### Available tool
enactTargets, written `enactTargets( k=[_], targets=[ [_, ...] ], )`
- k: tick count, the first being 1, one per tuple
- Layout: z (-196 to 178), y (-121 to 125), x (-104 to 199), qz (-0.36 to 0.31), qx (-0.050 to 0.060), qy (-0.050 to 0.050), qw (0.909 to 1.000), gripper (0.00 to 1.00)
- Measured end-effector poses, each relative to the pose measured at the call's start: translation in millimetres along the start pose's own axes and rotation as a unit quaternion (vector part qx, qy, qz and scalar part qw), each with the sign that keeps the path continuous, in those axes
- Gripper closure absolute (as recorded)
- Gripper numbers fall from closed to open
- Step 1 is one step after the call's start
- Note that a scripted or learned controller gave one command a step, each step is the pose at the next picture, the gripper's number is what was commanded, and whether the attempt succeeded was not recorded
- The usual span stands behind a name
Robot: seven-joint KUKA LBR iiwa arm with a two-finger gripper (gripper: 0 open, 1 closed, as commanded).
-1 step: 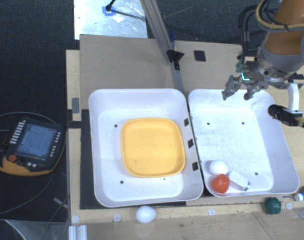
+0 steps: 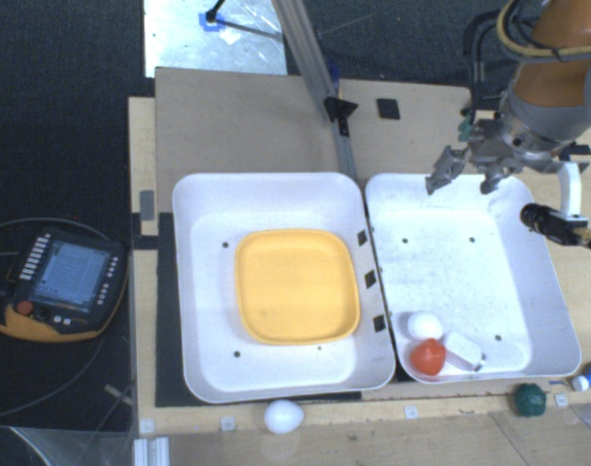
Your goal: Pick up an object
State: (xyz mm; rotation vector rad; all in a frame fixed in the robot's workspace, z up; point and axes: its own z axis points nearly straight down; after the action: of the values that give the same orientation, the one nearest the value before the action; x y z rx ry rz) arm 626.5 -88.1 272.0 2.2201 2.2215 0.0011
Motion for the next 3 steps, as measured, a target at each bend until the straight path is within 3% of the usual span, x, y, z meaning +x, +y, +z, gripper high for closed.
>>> enactTargets(
  k=[3],
  targets=[
    [125.5,4.6,0.3,0.000,0.002,0.000,1.0000,0.00]
  ],
)
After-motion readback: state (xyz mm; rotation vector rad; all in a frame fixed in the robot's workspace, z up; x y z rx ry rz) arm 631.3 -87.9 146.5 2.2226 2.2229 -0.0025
